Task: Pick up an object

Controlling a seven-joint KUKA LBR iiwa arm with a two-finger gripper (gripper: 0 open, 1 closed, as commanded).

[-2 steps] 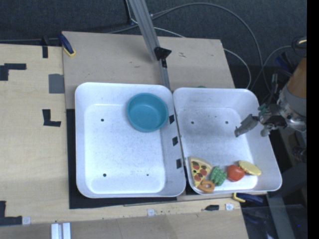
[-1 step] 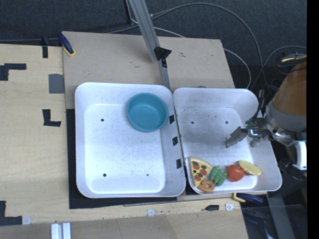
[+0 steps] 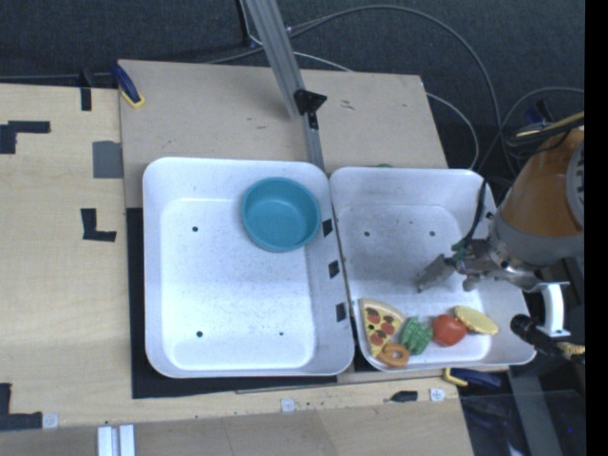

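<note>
The arm's jaws (image 3: 435, 274) hang low over the bare floor of the right bin (image 3: 399, 198), and whether they are released or clenched I cannot tell. The candidates lie along that bin's near edge: a pizza slice (image 3: 380, 325), a green piece (image 3: 415, 333), a red tomato (image 3: 448, 330) and a yellow piece (image 3: 475, 320) (the blue bowl (image 3: 280, 214) sits well apart in the left bin (image 3: 171, 188)). A good grasp probably means centering over the tomato, descending straight, and closing only once it sits between the jaws.

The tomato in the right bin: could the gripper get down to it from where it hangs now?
Probably yes. The tomato lies uncovered near the right bin's front edge, just below the gripper. Greens and a yellow piece flank it closely, so a clean grasp may be awkward.
</note>
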